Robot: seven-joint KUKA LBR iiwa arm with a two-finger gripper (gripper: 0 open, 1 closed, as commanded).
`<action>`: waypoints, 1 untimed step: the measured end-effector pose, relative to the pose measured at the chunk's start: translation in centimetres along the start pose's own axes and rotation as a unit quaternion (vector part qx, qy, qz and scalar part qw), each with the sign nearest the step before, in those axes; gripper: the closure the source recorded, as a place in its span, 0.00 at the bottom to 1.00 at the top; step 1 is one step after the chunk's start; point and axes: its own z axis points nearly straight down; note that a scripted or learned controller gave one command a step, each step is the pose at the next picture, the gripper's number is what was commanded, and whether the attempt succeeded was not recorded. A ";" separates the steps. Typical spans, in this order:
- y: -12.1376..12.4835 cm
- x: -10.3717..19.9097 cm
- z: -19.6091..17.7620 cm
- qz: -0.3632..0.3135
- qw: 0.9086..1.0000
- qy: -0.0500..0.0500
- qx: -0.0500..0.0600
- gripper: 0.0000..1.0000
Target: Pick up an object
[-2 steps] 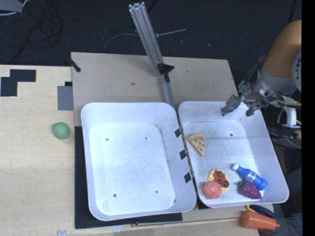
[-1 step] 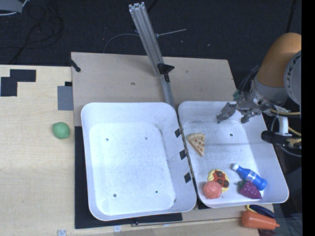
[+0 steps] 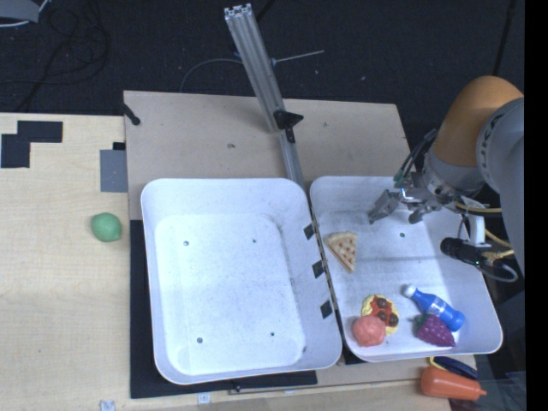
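My gripper (image 3: 396,212) hangs over the far part of the right bin (image 3: 368,197), its two fingers spread open with nothing between them. Below and left of it a waffle-patterned pizza slice (image 3: 343,250) lies on the bin floor near the divider. Along the bin's near side rest a pink-red ball (image 3: 369,330), a small yellow piece with dark spots (image 3: 381,309), a blue bottle (image 3: 435,306) and a purple grape bunch (image 3: 434,330). None of them touches the gripper.
The left bin (image 3: 224,281) sits beside the right one. A green ball (image 3: 107,227) lies on the bench at the left. An orange carrot-like toy (image 3: 451,385) lies outside the right bin's near corner. A metal rail (image 3: 265,84) slants up behind the bins.
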 end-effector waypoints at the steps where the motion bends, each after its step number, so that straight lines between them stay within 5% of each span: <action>1: 0.0 0.1 1.1 -0.001 1.000 0.000 -0.002 0.00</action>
